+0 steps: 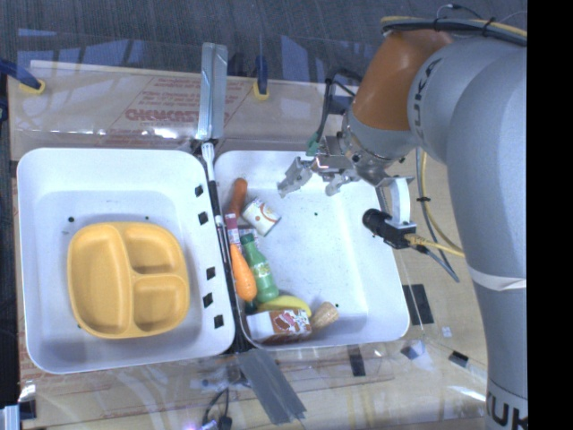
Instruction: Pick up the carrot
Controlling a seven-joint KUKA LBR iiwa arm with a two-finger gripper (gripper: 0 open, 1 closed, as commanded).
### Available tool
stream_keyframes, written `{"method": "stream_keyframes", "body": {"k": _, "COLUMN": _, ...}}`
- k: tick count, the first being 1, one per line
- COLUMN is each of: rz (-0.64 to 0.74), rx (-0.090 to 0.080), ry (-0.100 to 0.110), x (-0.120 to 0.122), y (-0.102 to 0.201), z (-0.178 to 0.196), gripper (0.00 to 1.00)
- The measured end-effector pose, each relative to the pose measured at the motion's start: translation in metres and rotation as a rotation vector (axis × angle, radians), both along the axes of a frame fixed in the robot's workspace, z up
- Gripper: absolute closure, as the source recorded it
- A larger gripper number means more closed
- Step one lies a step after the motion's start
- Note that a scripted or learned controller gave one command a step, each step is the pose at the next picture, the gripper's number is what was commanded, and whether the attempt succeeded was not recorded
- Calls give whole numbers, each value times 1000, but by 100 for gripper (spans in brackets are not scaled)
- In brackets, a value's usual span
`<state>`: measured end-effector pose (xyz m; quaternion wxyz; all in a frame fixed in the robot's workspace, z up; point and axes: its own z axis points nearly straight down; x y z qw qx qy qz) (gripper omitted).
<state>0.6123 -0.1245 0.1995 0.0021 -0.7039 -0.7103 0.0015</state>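
Observation:
The carrot (243,274) is orange and lies lengthwise along the left wall of the right bin (358,267), pressed against a green bottle (260,270). My gripper (313,181) hovers over the upper middle of that bin, up and to the right of the carrot and well apart from it. Its two fingers (292,180) are spread, and it is open with nothing between them. The grey arm with its orange band (394,83) comes in from the upper right.
A reddish sausage (238,194), a small can (260,215), a banana (287,305), a flat box (279,324) and a tan piece (324,314) crowd the right bin's left and lower edge. A yellow divided tray (130,278) sits in the left bin (45,186).

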Motion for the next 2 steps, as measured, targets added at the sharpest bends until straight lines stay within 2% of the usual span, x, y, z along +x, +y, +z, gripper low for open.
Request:
{"method": "stream_keyframes", "body": {"k": 1, "rz": -136, "rx": -1, "ry": -2, "x": 16, "y": 107, "z": -8, "gripper": 0}}
{"method": "stream_keyframes", "body": {"k": 2, "rz": -61, "rx": -2, "ry": 0, "x": -47, "y": 12, "z": -69, "gripper": 0}}
